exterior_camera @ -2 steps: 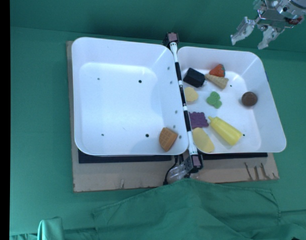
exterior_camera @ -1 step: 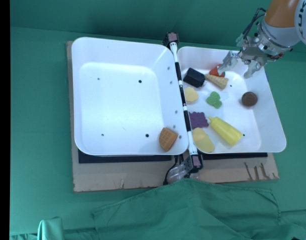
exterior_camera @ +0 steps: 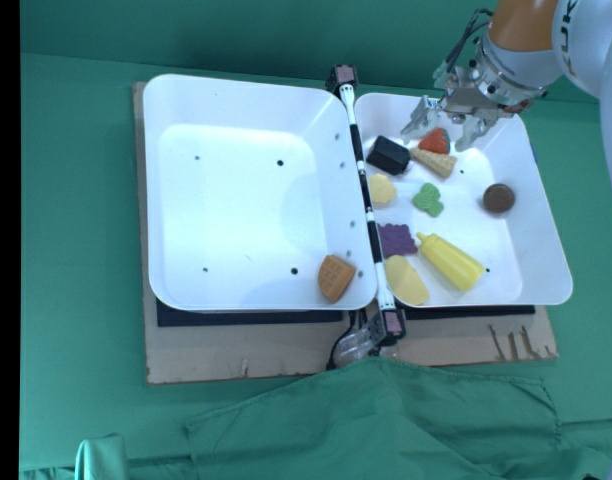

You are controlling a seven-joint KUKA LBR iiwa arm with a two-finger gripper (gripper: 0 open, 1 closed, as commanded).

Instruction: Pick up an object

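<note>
Both bins (exterior_camera: 186, 108) are white, the left one marked with small dark dots. The divider bar (exterior_camera: 364, 196) between them is banded black and white. Observed colours in the right bin: black block (exterior_camera: 389, 154), red strawberry (exterior_camera: 435, 141), tan cone (exterior_camera: 433, 162), green broccoli (exterior_camera: 427, 200), brown disc (exterior_camera: 498, 198), purple grapes (exterior_camera: 396, 238), yellow bottle (exterior_camera: 450, 260). An orange waffle (exterior_camera: 335, 277) has a grid pattern. The cloth (exterior_camera: 76, 218) is green.
</note>
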